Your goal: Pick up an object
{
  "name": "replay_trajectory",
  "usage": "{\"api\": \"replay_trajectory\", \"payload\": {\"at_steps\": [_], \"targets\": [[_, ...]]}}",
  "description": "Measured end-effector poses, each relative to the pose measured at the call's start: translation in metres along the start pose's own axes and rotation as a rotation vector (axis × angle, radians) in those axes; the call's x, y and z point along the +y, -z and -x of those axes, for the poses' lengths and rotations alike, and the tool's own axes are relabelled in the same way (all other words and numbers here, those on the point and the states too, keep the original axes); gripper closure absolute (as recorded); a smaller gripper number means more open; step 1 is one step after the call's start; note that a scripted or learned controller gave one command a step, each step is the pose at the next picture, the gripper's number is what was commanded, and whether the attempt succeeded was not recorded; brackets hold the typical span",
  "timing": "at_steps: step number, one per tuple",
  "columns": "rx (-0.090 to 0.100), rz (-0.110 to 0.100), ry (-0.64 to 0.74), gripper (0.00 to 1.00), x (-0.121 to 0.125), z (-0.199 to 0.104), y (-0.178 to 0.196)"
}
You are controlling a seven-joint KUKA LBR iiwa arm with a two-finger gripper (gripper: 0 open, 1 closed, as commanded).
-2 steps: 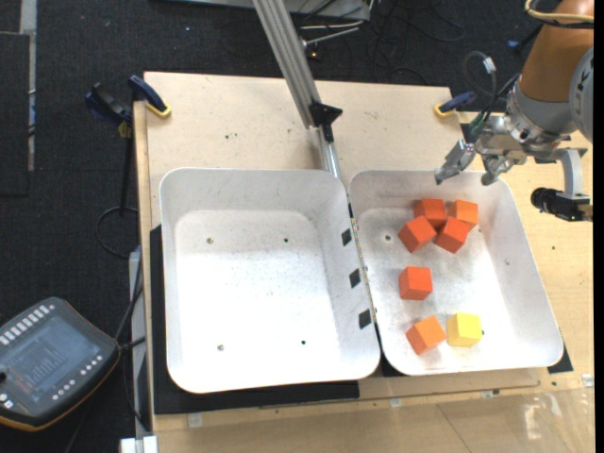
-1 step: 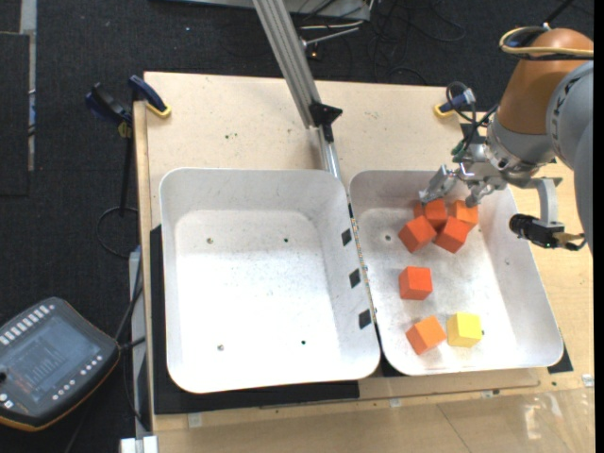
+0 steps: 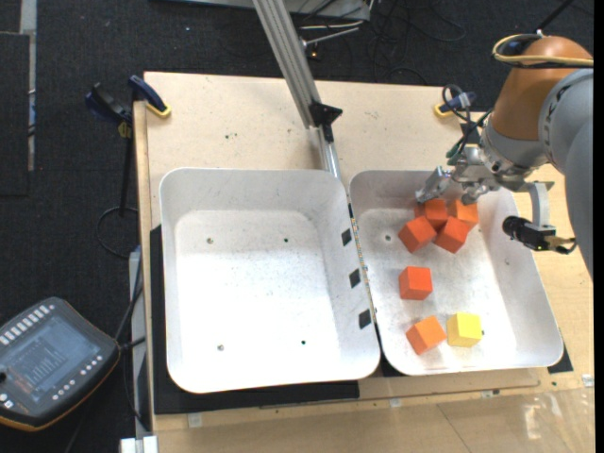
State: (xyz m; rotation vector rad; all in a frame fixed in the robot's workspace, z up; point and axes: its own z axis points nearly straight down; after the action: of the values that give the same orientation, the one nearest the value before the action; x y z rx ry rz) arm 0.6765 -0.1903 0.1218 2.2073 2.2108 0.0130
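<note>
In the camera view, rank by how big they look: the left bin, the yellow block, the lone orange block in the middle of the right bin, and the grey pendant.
1. left bin
2. grey pendant
3. lone orange block and yellow block: alike, unranked.

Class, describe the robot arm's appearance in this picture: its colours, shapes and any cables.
The arm has rounded grey segments, with an orange band above the wrist. A thin yellowish cable loops over the band. The tool is small, grey and metallic.
</note>
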Motion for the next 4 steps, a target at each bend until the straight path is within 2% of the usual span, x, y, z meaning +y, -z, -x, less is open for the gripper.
{"api": "replay_trajectory", "payload": {"at_steps": [1, 2, 3, 4], "targets": [[-0.002, 0.003, 0.002, 1.00, 0.001, 0.000, 0.009], [0.003, -0.010, -0.002, 1.00, 0.003, 0.009, 0.069], [0.004, -0.010, -0.002, 1.00, -0.004, 0.011, 0.126], [0.005, -0.014, 0.000, 1.00, -0.003, 0.011, 0.144]]}}
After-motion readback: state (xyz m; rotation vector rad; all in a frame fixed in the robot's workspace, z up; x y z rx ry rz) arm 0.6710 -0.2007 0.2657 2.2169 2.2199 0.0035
